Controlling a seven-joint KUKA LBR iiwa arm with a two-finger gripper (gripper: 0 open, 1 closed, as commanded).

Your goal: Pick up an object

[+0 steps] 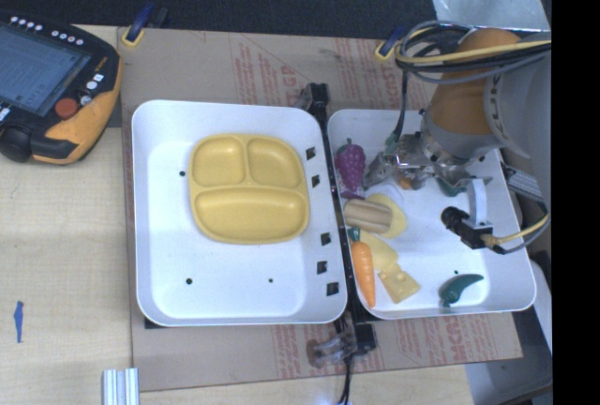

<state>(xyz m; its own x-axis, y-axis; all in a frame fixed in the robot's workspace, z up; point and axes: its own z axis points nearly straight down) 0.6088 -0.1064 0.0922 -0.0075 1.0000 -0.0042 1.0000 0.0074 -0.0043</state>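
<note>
Hovering: the arm (487,103) reaches in from the right and hangs over the upper part of the right bin (506,295), its orange band above the wrist.
Claw: the claw (412,167) sits low over the right bin's upper middle, a tangle of metal parts; from where I stand I cannot tell how it is set, and nothing shows plainly gripped in it.
Grapes: a purple bunch of grapes (351,164) lies at the right bin's upper left, against the wall, just beside the claw on its left.
Roll: a tan roll (368,214) lies on a pale yellow disc (395,221), just below the claw and apart from it.
Carrot: an orange carrot (363,274) lies lengthwise along the right bin's left wall, near the lower corner, well below the claw.
Cheese: a yellow wedge of cheese (394,274) lies just beside the carrot on its right, perhaps touching it.
Pepper: a green pepper (459,289) lies near the right bin's lower right, well apart from the claw.
Black part: a black fitting (461,227) with a cable lies over the bin's right half, below and to the right of the claw.
Left bin: the left bin (159,291) holds a yellow tray (249,187) with three sections, sitting flat in its upper middle.
Worktop: the worktop (56,234) carries both bins side by side; a pendant (52,89) with a screen rests at its far left.
</note>
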